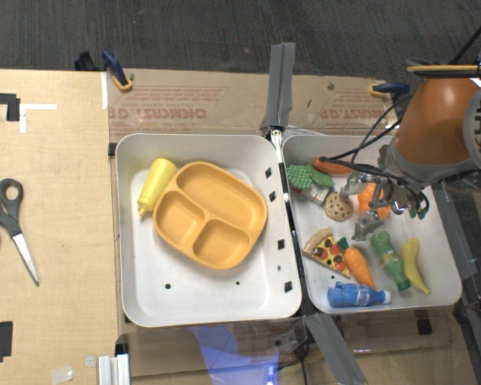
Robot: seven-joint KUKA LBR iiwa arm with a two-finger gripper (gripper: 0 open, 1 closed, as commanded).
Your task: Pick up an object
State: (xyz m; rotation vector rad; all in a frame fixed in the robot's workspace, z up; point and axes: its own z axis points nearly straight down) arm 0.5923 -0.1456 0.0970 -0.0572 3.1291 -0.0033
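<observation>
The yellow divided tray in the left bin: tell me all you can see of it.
The yellow divided tray looks like matte plastic, rounded, with three compartments: one long, two smaller. It lies flat and open side up, turned at a slant, on the floor of the left bin. A yellow bottle lies against its upper-left edge.

The arm (441, 123) runs off the right edge. Its gripper (374, 215) covers part of an orange toy (369, 192), too hidden to identify. The tray (210, 213) overlaps the yellow bottle (154, 184). Scissors (8, 223) are cut by the left edge.
</observation>
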